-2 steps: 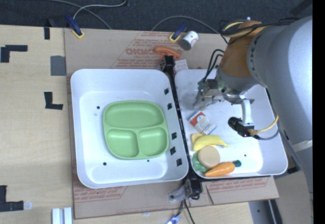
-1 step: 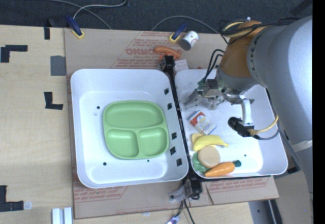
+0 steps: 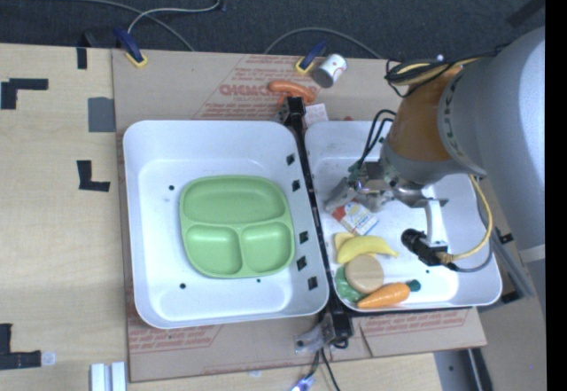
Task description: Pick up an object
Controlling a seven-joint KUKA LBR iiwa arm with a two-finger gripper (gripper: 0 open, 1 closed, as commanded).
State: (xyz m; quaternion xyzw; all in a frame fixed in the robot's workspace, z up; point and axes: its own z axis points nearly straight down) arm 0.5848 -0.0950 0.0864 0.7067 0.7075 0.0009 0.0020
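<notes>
Left bin [image 3: 151, 203]: green divided plate [image 3: 237, 226].
Right bin [image 3: 474, 287]: banana [image 3: 365, 247], round wooden piece [image 3: 364, 273], carrot [image 3: 384, 295] below the gripper [image 3: 347, 199].
Pincer: state unclear.

Smooth glossy white plastic bins [image 3: 151, 203], matt green plastic divided plate [image 3: 236, 226], rough brown cardboard [image 3: 204, 88] beneath, pale wood-grain bench [image 3: 53, 230].

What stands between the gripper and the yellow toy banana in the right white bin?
Nothing visible stands between them. The gripper hovers in the right white bin, just above the yellow toy banana. A small white packet lies between them on the bin floor, low and flat, so it probably blocks nothing.
</notes>
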